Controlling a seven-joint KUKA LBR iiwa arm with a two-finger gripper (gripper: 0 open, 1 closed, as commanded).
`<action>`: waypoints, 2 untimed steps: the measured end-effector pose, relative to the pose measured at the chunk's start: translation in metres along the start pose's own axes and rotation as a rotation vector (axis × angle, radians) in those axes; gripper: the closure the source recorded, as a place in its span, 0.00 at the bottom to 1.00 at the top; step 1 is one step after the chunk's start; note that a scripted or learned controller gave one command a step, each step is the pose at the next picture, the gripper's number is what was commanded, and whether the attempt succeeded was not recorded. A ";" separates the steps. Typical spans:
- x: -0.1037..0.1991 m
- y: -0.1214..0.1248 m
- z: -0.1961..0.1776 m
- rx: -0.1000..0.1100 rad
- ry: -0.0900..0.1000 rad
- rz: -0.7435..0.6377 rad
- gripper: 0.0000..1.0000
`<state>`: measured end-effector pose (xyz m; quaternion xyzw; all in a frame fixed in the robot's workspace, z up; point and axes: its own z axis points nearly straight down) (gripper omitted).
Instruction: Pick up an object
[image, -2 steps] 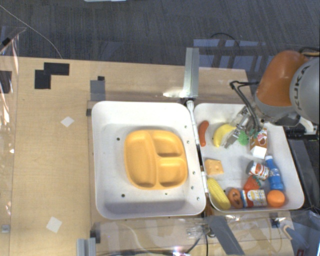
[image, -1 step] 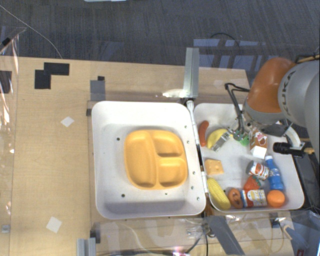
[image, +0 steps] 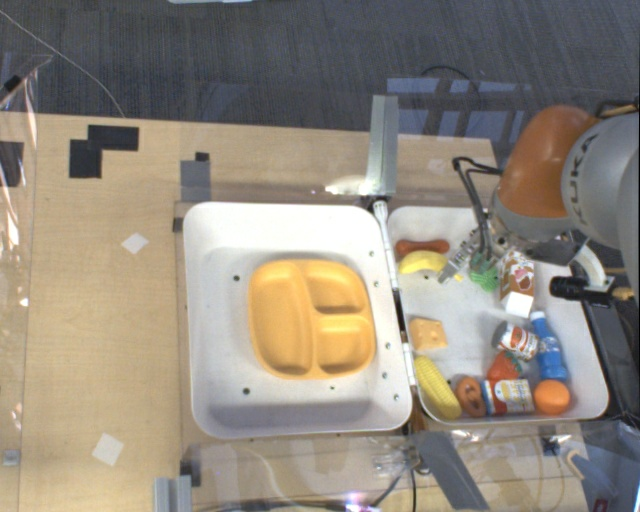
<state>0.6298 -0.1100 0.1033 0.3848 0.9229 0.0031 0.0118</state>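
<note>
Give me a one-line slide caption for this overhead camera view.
KUKA arm's gripper reaches into the right bin of toy food; yellow divided tray sits in the left bin.

The two bins (image: 205, 330) are white, and the left one has a yellow-orange tray (image: 308, 318) in it. In the right bin there is a yellow banana (image: 420, 263), yellow corn (image: 436, 387), an orange ball (image: 551, 397), a blue bottle (image: 547, 347), a red can (image: 503, 395) and something green (image: 485, 271). The arm (image: 560, 175) is grey with an orange band, and the bench (image: 90, 330) is light brown wood with black squares (image: 100, 147).
</note>
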 end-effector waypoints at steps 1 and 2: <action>-0.015 0.023 0.014 0.028 0.027 0.312 1.00; 0.015 0.051 -0.089 0.001 0.005 0.098 1.00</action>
